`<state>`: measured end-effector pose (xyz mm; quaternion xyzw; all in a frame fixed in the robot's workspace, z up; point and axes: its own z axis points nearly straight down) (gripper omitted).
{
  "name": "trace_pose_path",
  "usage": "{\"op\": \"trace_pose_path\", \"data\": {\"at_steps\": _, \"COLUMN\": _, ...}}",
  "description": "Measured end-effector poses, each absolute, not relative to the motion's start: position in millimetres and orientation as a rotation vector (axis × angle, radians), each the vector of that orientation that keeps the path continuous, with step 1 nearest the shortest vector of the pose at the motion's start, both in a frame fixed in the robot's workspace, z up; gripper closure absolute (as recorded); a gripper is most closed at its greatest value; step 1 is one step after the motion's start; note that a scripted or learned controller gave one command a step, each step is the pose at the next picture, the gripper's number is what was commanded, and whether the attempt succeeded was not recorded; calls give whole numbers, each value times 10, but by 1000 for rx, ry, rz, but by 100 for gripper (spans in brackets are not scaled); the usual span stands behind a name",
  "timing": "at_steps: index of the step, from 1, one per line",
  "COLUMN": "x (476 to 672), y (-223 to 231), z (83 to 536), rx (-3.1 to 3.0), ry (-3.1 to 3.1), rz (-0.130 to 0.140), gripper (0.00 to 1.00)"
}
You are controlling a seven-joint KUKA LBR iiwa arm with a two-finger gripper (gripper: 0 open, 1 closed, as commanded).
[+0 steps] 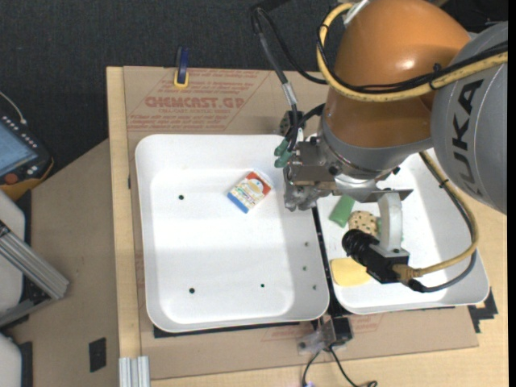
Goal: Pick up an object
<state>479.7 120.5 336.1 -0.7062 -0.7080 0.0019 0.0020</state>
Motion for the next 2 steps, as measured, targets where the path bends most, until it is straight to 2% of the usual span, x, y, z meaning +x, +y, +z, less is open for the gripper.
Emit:
{"op": "trace_pose_path", "data": {"at_steps": 1, "x": 4793, "y": 1628, "z": 3491, "rx": -2218, "ry": -2227, "rz": -4, "gripper": 100}}
{"op": "trace_pose_path", "data": {"at_steps": 2, "x": 4790, "y": 1234, "z": 3226, "rx": -2223, "ry": -2216, "rz": 5, "gripper": 100}}
